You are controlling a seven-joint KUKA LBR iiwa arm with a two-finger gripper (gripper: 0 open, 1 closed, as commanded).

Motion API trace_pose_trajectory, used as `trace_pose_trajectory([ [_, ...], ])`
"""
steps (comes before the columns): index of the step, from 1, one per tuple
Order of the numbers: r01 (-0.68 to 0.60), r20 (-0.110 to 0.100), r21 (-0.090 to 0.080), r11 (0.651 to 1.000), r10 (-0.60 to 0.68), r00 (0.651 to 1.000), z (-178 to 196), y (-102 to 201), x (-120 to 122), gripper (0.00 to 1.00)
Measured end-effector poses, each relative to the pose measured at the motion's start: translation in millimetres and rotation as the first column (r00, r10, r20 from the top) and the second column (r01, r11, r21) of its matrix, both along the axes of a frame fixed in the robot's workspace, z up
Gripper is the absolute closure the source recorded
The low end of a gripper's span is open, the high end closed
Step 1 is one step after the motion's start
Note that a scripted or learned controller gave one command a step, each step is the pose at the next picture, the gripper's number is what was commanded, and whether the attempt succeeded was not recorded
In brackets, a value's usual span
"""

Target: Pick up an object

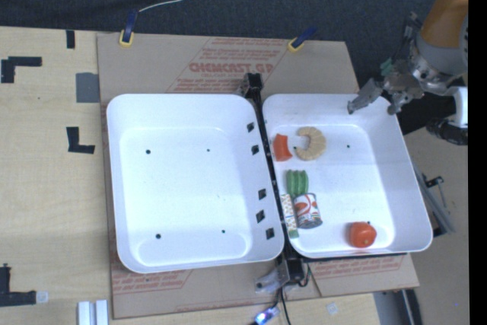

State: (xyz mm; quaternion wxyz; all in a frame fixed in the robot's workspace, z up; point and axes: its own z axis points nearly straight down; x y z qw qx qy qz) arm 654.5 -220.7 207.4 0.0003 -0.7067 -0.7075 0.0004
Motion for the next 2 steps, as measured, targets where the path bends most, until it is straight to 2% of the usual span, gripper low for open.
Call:
trace_pose_trajectory([
  [1,-0.002,0.020,-0.008,1.000,0.002,1.000,202.2,-2.9,15.5,0.00],
  [2,-0.002,0.018,-0.007,1.000,0.002,1.000,337.5,-1.8,12.2,0.00],
])
